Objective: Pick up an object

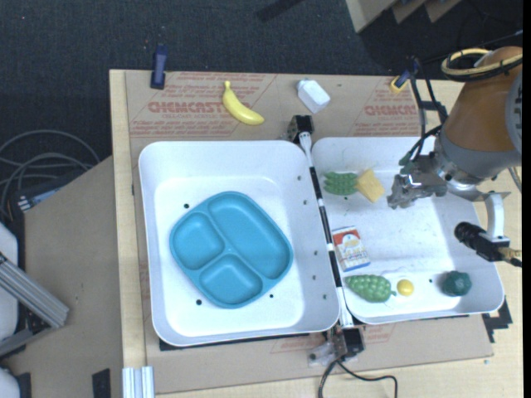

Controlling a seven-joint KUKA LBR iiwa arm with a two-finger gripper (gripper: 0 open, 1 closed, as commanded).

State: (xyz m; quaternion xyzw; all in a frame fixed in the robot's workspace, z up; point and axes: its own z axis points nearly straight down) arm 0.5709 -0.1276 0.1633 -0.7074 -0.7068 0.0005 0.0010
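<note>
My gripper (401,196) hangs over the right bin (390,152), toward its back, just right of a yellow block (370,185) and a green leafy toy (338,182). Its fingers point down near the bin floor, and nothing shows between them. Nearer the front of this bin lie a small red and white box (351,249), a green bumpy vegetable (368,287), a small yellow ball (404,287) and a dark green round thing (455,283).
The left bin (158,172) holds a blue divided plate (231,248). Behind the bins, on the board, lie a yellow banana (239,106), a white block (314,95) and a blue clip (158,66).
</note>
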